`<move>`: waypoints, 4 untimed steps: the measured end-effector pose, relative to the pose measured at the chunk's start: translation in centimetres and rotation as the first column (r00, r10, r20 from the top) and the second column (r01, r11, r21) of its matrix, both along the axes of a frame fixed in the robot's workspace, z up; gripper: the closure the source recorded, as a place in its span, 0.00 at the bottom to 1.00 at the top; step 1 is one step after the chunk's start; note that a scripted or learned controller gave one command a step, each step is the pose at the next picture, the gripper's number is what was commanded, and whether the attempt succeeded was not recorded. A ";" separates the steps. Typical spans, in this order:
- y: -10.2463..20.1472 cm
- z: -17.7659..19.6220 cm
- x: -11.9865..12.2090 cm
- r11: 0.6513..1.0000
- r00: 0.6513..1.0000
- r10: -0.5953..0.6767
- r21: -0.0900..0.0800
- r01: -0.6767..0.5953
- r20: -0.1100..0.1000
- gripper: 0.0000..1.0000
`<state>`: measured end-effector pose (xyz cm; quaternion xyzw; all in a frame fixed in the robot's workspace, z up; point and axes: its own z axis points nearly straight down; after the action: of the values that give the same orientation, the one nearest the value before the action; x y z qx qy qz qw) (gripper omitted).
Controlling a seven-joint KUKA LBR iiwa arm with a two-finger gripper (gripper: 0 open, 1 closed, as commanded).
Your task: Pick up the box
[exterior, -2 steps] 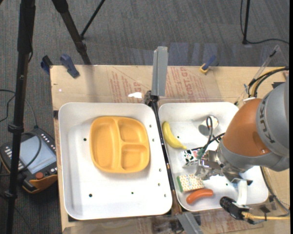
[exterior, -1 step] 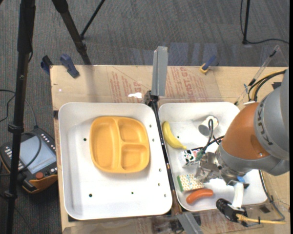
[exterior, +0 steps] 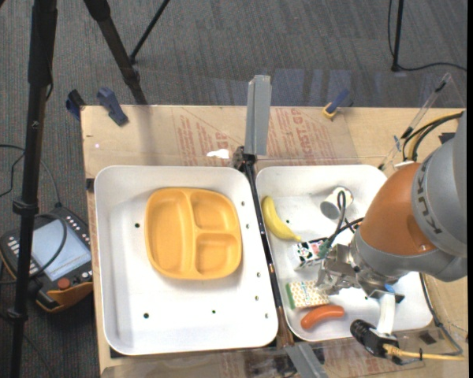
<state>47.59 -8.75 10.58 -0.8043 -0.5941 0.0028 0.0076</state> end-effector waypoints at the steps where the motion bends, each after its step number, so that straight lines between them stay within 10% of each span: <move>1: 0.0 0.6 0.0 1.000 1.000 0.002 0.003 -0.002 -0.007 1.00; 3: 0.1 1.8 0.1 1.000 1.000 0.007 0.009 -0.007 -0.021 1.00; 4: -0.2 -1.3 0.9 0.992 0.992 -0.125 -0.004 0.125 0.015 1.00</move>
<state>48.52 -8.98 9.23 -0.8400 -0.5427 -0.0024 0.0014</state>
